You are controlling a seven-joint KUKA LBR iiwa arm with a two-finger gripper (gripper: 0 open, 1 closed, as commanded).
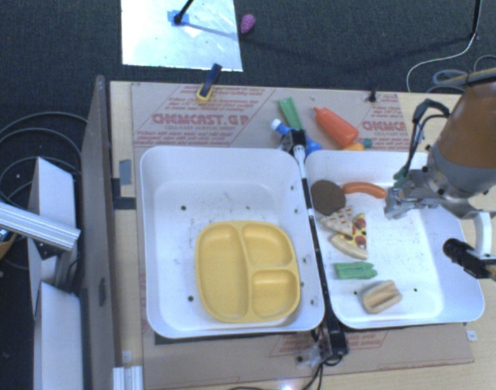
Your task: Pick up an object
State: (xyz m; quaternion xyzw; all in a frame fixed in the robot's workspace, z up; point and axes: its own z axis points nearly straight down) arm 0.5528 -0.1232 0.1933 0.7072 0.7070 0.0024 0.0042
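Landmark is the black divider [306,210] where the two white bins meet. Left of it, the left bin [170,185] holds a yellow three-section tray [248,271], lying flat in the near half of the bin. Just right of the divider, in the right bin [455,299]: a brown round disc [327,193], then a pizza slice [348,232] touching the disc's near edge. An orange sausage [365,189] lies right of the disc. Nearer the front, right of the divider, a green bean-like piece [355,270], and a hot dog bun [381,296] in front of that. Beyond the divider's far end, on the cardboard: a green piece [289,111], a blue item [292,130], an orange carrot [335,127]. Far right of the divider, the gripper [396,205] sits low just right of the sausage's end; nothing visible between the fingers, and whether they are spread or closed is impossible to tell.
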